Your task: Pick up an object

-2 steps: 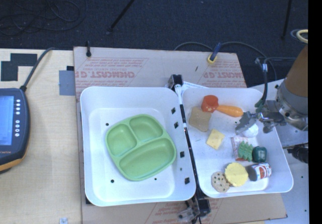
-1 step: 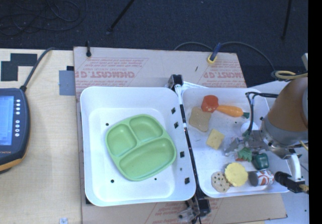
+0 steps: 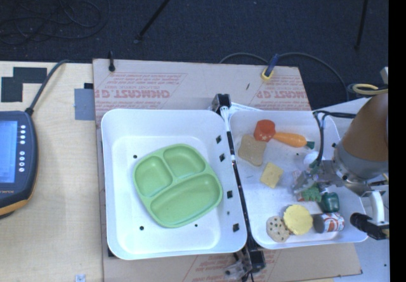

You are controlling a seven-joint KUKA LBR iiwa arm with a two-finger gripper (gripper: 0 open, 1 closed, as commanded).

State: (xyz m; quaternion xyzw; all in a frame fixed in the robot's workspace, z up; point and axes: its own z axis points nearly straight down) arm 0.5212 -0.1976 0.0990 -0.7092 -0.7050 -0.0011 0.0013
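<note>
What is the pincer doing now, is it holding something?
Pincer: low in the right bin, among the toys; whether it is holding something cannot be told.

A dark blue carpeted floor (image 3: 209, 8) fills the top of the view, crossed by loose black cables (image 3: 57, 2) and thin black stand legs (image 3: 162, 3). Below it lies the pale wooden desk (image 3: 54, 236), covered in the middle by a flat brown cardboard sheet (image 3: 158, 87) with red printing. A grey handheld control pendant (image 3: 14, 160) with a lit screen rests at the desk's left edge.
</note>
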